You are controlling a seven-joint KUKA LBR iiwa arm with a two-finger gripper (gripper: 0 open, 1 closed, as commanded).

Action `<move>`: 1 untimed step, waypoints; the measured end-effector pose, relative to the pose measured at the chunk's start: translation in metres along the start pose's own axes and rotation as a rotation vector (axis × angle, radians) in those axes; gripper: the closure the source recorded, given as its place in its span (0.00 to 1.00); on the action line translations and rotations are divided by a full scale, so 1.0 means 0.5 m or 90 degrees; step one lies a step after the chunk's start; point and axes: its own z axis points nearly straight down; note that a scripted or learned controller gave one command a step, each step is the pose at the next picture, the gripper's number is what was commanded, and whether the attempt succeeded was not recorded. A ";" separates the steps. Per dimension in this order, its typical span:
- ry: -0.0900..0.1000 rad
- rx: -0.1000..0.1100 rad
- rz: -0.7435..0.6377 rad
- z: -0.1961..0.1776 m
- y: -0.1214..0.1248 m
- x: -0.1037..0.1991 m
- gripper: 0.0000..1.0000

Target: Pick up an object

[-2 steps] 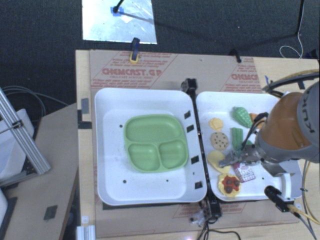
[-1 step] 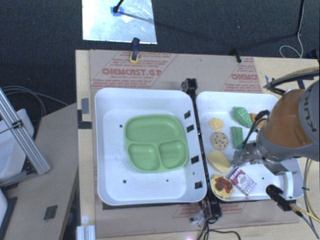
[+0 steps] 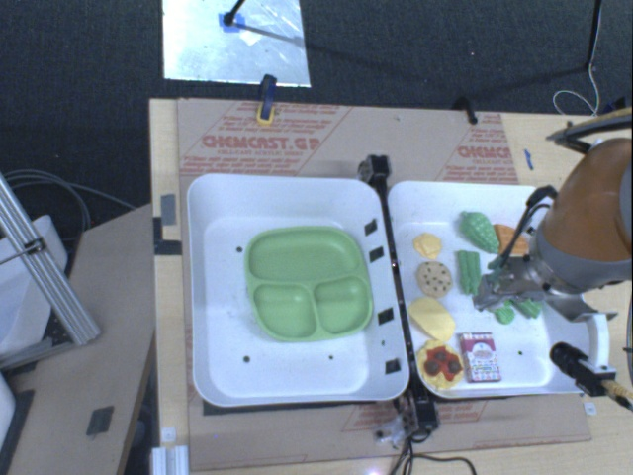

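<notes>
Grey arm [image 3: 593, 221] with orange band reaching in from the right, pincer [image 3: 492, 295] lowered

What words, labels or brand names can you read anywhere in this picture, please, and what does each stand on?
"CHEMCAST GP": red print on the brown sheet behind the left bin.
"CHEMCAST": the same red print, partly legible, on the sheet behind the right bin, near.
Small red and white box in the right bin: it bears printing, too small to read.
</notes>
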 end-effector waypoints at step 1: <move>0.001 0.004 0.002 0.008 -0.003 0.000 0.00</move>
